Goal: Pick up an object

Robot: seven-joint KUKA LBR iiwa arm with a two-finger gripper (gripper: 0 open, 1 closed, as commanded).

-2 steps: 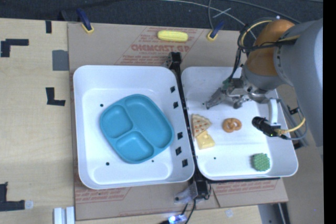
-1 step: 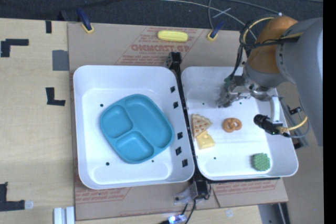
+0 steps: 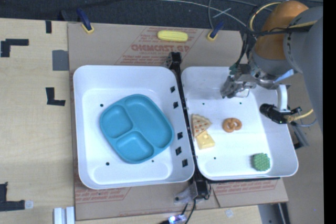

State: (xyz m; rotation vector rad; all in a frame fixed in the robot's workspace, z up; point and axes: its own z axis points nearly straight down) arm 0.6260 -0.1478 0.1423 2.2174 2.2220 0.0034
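Up near the far edge of the right bin, the gripper hangs over bare floor; whether anything sits in its grip cannot be told. Nearer, a pretzel lies mid-bin, with a green object by the near right corner.

In the right bin you have four small items lying loose on the white floor. A pretzel, brown and knotted, lies flat near the bin's centre. By the left wall a waffle-patterned wedge, tan with a grid surface, lies flat; a yellow cheese wedge lies just below it, the two touching or very nearly so. A green round item with a bumpy texture sits in the near right corner, well apart from the rest. In the left bin you find a blue divided plate, three compartments, lying flat and turned at an angle.
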